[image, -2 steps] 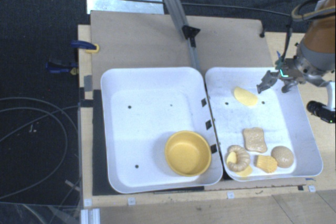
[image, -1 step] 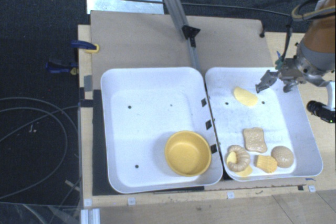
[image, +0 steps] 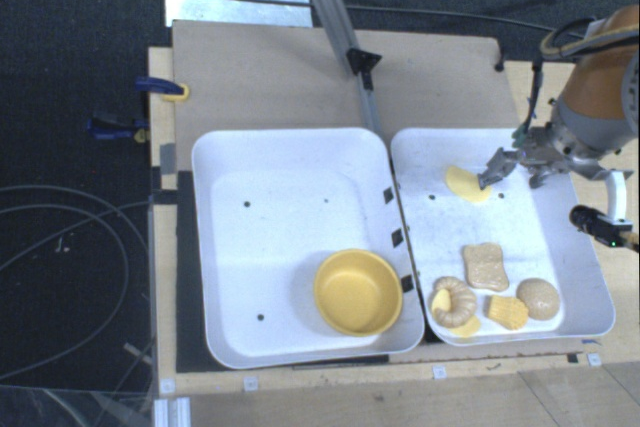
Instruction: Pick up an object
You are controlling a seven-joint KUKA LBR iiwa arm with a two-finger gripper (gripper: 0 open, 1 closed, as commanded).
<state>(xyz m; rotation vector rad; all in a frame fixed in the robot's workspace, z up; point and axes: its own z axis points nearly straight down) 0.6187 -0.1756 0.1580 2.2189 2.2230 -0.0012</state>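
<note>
Tan desk (image: 270,75) on dark carpet, cables trailing. Left bin (image: 225,215) holds a yellow bowl (image: 358,290). In the right bin (image: 575,265), the claw (image: 495,173) hangs at a pale yellow piece (image: 466,184), fingers parted, one touching its edge; pastries (image: 487,290) cluster below.

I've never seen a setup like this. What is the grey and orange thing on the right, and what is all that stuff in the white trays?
That is a robot arm, seen by one camera above the bench. At its tip is a two-finger gripper for grasping, now down at a flat yellow piece in the right bin; whether it grips it is unclear. Near that bin's front lie toy foods: a bread slice, a ring-shaped pastry, a small yellow piece and a round bun. The left bin holds a yellow bowl.
</note>
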